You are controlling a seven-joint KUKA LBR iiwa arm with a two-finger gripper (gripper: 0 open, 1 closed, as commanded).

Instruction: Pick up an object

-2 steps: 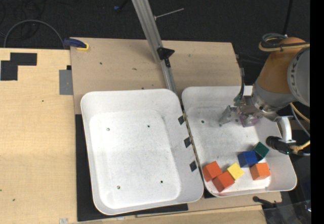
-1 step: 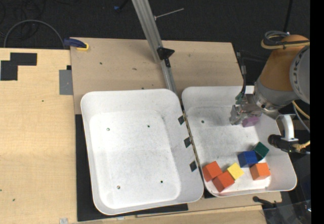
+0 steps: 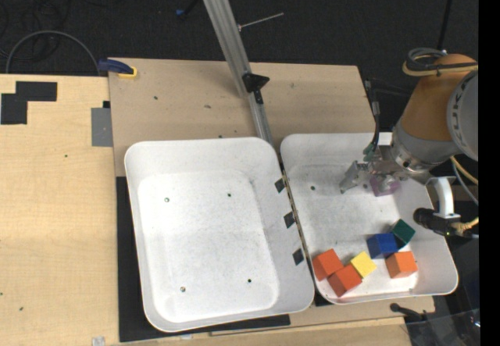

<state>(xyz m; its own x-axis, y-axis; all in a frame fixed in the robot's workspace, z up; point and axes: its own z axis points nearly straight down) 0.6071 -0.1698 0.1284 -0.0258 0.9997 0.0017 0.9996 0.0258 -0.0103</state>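
My gripper (image 3: 364, 175) hangs low over the upper part of the right bin (image 3: 322, 151), reaching in from the right. A small purple block (image 3: 383, 185) lies right against the gripper's lower side; whether it is gripped cannot be made out. In the bin's front corner lie several blocks: two red-orange ones (image 3: 328, 262) (image 3: 344, 280), a yellow one (image 3: 363, 265), a blue one (image 3: 382, 245), a dark green one (image 3: 403, 232) and an orange one (image 3: 401, 264).
The left bin (image 3: 203, 146) sits beside the right one, joined by black clips (image 3: 289, 219). A slanted aluminium bar (image 3: 231, 48) rises behind the bins. The arm's orange band (image 3: 428, 108) and cables fill the right side.
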